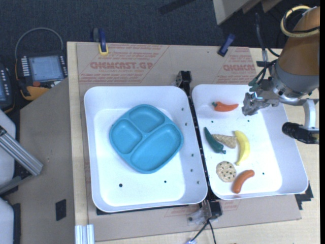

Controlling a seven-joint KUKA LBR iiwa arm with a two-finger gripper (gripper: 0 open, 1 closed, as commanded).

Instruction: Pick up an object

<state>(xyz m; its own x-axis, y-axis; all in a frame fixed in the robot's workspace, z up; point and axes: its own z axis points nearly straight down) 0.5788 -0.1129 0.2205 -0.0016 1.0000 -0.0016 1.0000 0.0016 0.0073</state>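
Carrot (226, 106): we see it lying crosswise just left of the gripper (250, 107), green tip pointing away.
Gripper: we cannot tell its state.

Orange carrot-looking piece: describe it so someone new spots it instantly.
Look in the right white bin, at its far end. The orange carrot-looking piece lies alone there, just beside the gripper. Unlike the sausage near the front, it is slimmer with a green tip.

On the brown sheet (152, 60) covering my bench I read red lettering, "CHEMCAST GP" (the last letters are faint), repeated behind both bins; the right-hand copy (238, 65) is partly cut off. Smaller lines beneath stay illegible.
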